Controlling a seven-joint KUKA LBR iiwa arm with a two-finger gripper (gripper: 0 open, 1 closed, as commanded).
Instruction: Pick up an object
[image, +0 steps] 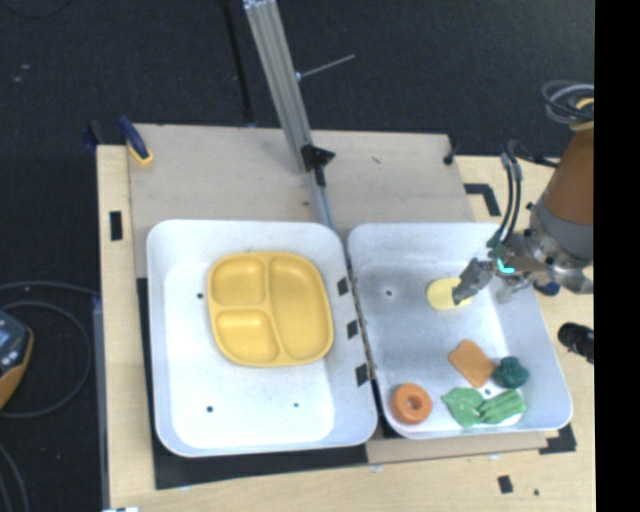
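Now down in the right bin (400, 243), gripper (466, 290) low at the right flank of the yellow lump (441, 294), touching it or just beside it. Cannot tell from this slant whether open or closed, nor whether anything is truly caught. No claim of a hold, then.

Likely trouble, judged from this pose:
- Sits off to one side of the lump rather than squarely over it, so may close on its edge and squeeze it out sideways.
- Looks rounded and smooth, so could roll across the slick white floor at the first nudge.
- Might lift away with nothing, should the contact be a mere graze.
- Little danger from neighbours: orange block (470, 361), dark green piece (512, 373), light green piece (486, 407) and orange ring (411, 402) lie well apart, bunched at the near end of the same bin.

Around that: shallow white plastic, faintly scuffed, with a raised rim. Beside it the left bin (178, 405), bearing a yellow divided plate (270, 307). Under both, a pale bench (210, 170), with a blue clamp (135, 142) at its far left corner and a slanted metal pole (280, 80) rising at the back. Beyond, dark floor and loose cables (50, 300) at the left.
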